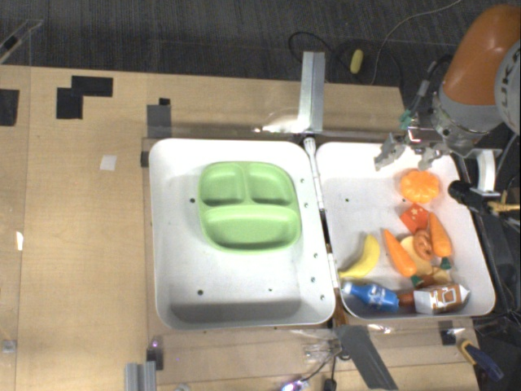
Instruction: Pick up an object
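Observation:
My gripper hangs over the far edge of the right bin, open, with nothing between its spread fingers. Just in front of it and slightly right lies an orange pumpkin-like toy. Further toward the front are a red piece, two orange carrots and a yellow banana. A blue bottle and a white carton lie against the bin's near wall.
The left bin holds a green sectioned plate. A metal post stands behind the seam between the bins. Cables and arm parts crowd the right bin's right side.

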{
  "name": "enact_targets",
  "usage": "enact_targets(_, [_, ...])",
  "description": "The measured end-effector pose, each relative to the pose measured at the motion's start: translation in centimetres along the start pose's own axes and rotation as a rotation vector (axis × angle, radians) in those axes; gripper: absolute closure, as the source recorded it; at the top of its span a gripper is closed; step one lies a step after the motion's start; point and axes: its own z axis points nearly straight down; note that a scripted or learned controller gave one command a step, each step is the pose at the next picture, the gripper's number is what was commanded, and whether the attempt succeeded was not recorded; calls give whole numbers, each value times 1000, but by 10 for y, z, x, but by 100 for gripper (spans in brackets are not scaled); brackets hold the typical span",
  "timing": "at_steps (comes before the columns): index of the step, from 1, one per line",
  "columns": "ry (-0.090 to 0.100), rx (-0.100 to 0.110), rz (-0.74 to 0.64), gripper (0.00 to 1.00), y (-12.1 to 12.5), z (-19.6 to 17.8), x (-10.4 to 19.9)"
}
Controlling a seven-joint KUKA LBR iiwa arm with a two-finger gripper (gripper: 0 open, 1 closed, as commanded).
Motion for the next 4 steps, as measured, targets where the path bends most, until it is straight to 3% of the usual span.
enact_targets(1, [0, 3, -62, 0, -100, 108, -25])
enact_targets(2, [-1, -7, -222, 0, -90, 120, -38])
enact_targets(3, [-3, -19, -222, 100, -86, 106, -37])
enact_targets(4, [-3, -8, -4, 100, -58, 120, -14])
